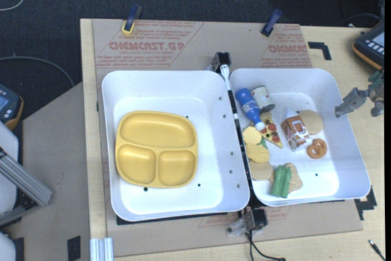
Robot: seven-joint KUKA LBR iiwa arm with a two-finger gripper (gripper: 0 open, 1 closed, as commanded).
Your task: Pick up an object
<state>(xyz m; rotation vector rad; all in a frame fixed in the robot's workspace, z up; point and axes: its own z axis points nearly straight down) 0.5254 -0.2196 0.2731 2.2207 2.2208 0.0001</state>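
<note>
Grey fingers (354, 101) beside right bin's (342, 95) rim.

**Colours on the bench**

Two white bins (110, 131) sit on tan board with red lettering. One holds a yellow tray (157, 147); the other holds a blue bottle (247, 103), green item (281, 181), brown pretzel (316, 148) (glossy) nearest the grey gripper (353, 101).

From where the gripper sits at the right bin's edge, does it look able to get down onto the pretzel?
Probably yes. The gripper hangs at the right bin's outer rim, and the pretzel lies open on the bin floor beside the small carton, with nothing over it. The carton crowds its left side.
</note>
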